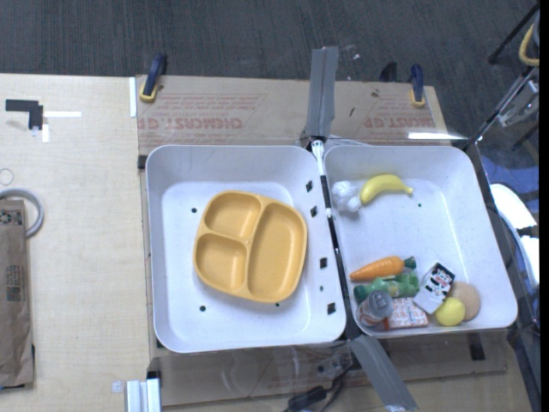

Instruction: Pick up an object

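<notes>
— Where is the gripper (pixel 521 103)?
— At the far right edge, outside the right bin (pixel 480 187), above its upper right corner. It is partly cut off, so I cannot tell whether it is wide or narrow.
— And the objects to pick?
— All in the right bin, well apart from the gripper. The banana (pixel 386 187) lies nearest, to the gripper's left and lower, with a small white object (pixel 346 197) just beside it at the bin's left wall.
— The rest?
— Heaped in the near corner: a carrot (pixel 377 269), a green object (pixel 390 285), a small white carton (pixel 436 285) and a lemon (pixel 450 312), crowded together.
— The left bin (pixel 171 316)?
— It holds a yellow divided plate (pixel 251 245), lying flat. Both bins sit on cardboard (pixel 223 110) over the tabletop (pixel 77 256).
</notes>
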Robot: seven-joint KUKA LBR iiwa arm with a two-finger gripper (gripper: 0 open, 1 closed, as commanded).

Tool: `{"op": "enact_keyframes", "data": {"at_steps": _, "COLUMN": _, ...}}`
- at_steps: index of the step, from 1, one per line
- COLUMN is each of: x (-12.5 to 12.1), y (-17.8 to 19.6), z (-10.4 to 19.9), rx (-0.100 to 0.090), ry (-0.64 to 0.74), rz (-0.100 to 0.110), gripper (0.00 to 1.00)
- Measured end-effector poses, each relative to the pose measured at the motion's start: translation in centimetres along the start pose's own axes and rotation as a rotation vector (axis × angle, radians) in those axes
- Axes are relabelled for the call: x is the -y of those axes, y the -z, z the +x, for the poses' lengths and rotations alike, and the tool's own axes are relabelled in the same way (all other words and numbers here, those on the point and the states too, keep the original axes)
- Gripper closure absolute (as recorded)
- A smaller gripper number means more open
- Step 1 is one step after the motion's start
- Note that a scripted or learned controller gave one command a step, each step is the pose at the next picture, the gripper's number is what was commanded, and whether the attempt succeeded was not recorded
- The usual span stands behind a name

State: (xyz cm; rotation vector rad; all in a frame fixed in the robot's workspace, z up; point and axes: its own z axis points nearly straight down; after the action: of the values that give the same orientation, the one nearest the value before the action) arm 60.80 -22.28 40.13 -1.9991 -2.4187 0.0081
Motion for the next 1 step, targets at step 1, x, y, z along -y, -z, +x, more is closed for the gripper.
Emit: {"op": "enact_keyframes", "data": {"at_steps": 1, "x": 0.17, "y": -9.49, "z": 2.19, "rx": -0.001, "ry": -0.246, "rz": 0.001, "gripper": 0.0}}
